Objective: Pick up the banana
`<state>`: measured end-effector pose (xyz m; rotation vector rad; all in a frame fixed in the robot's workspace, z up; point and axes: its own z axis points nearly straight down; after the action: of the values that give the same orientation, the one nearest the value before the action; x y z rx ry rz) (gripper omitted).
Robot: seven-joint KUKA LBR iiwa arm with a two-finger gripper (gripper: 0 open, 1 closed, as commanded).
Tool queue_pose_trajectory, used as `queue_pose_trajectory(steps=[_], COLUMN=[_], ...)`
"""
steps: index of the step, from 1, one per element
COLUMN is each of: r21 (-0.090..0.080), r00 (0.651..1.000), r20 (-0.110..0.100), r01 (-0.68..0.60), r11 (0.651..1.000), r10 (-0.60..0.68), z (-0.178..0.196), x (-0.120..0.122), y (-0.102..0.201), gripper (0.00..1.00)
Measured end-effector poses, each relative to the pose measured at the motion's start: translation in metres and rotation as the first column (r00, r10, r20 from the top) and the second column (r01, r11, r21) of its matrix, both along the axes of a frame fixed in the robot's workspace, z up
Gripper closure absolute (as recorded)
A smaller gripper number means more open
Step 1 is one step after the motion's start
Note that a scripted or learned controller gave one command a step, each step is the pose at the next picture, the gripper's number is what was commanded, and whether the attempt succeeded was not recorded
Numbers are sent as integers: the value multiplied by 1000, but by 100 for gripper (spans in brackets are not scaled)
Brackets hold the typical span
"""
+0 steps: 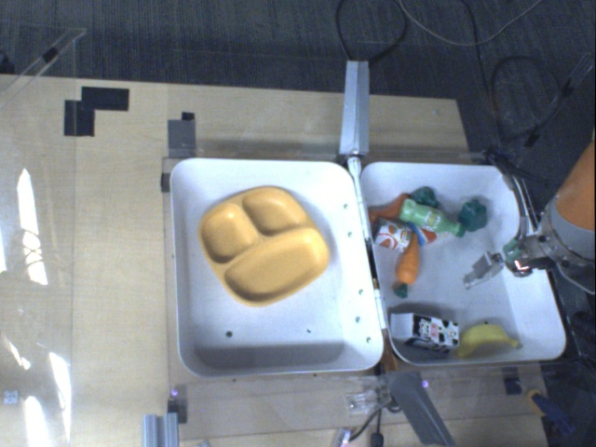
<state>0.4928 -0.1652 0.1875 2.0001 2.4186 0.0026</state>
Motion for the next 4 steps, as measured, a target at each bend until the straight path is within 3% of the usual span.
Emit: queue_pose_trajectory(steps=[1,2,3,4], r21=[-1,-6,-15,-18], r00=[939,855,571,500], r20=[0,3,4,0], r01=[-344,-519,-821,-866], r11=[939,855,571,500], r10=[344,519,821,866], z=[-92,4,-98,-98], x=[-5,-4,0,0], y=[-29,-38,-19,-6], gripper=[0,0,0,0])
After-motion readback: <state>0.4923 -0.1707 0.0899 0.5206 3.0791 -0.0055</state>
